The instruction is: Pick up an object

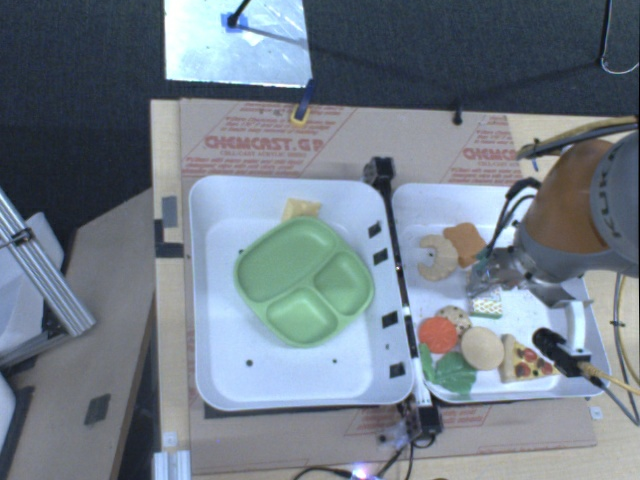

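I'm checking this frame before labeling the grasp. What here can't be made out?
- Gripper: too small and blurred in the camera view to read its state or contents.
- Yellow item: partly covered by the green tray.
- Small patterned object: partly under the gripper, too small to identify.

Red "CHEMCAST GP" printed on brown cardboard sheet (262,144), repeated at upper right

In the right bin (420,208) you have a tan croissant (437,256) beside an orange bread piece (466,240) near the middle, with a red tomato slice (438,333), cookie (455,317), round bun (482,348), green leaf (455,373) and pizza slice (520,358) along the front edge.
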Robot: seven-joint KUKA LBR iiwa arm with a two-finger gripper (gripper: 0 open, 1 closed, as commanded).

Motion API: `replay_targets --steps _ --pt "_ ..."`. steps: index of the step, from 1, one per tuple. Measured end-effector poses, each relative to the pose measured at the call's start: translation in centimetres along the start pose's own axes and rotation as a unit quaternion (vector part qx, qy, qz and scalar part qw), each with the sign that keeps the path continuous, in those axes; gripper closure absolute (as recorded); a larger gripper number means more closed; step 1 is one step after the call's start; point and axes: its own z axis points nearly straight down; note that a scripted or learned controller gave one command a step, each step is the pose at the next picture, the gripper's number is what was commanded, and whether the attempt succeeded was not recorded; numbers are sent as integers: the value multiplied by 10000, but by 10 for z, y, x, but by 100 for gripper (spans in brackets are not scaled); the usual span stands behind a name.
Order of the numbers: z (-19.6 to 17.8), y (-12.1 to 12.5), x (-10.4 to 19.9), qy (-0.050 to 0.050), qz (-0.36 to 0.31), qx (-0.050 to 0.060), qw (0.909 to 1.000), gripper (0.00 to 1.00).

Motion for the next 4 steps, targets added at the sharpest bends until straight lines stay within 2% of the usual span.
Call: replay_targets --steps 1,2,3,4 --pt "-46 1 6 57 -28 106 9999 100" --pt "-96 9 14 56 -34 94 9999 100" --pt "-122 11 14 58 -30 111 9999 100" --pt "-131 22 60 67 -54 115 9999 100"
